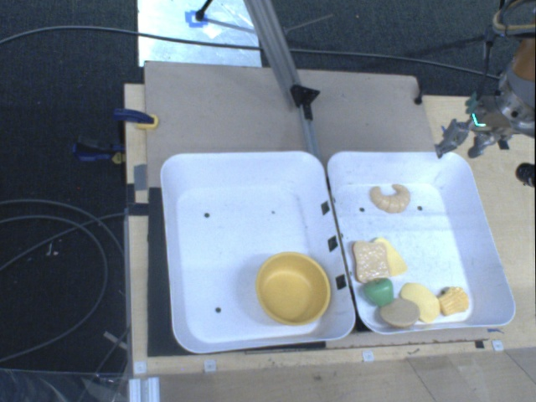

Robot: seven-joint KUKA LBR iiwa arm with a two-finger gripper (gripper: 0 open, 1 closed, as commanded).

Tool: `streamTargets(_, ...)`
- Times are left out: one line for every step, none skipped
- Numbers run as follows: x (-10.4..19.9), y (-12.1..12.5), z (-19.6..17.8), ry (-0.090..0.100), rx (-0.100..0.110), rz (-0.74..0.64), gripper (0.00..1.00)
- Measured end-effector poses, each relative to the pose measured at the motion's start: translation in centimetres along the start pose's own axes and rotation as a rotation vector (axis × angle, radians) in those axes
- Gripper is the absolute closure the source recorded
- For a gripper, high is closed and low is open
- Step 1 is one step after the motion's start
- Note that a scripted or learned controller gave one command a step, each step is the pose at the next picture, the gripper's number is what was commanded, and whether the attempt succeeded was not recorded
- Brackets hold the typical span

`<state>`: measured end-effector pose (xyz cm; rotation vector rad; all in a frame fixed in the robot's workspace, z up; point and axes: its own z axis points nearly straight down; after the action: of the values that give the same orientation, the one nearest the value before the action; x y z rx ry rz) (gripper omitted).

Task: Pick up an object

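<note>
Nearest, along the right bin's (490,249) front edge: a tan round piece (399,312), green piece (378,291), yellow lumps (421,301), toast slice (370,260). Probably light, rigid, smooth plastic; crowded, hard to pinch. Farther back, alone near the rear edge: croissant (391,197), best taken across its narrow middle. Beyond the rear right corner, gripper (467,139) hovering, fingers spread, pinching nothing.

The arm (521,74) is cut off by the right edge. The green toy (378,291) hides partly under the toast (370,260). The grey round thing (399,312) covers some of the yellow piece (421,300).
</note>
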<state>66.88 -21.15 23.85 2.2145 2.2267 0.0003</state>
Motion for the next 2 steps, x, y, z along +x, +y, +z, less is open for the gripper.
streamTargets(0.0, 0.0, -0.1, 0.000, -0.002, 0.000, 0.00)
streamTargets(0.1, -0.1, 4.0, 0.000, 0.001, 0.000, 0.00)
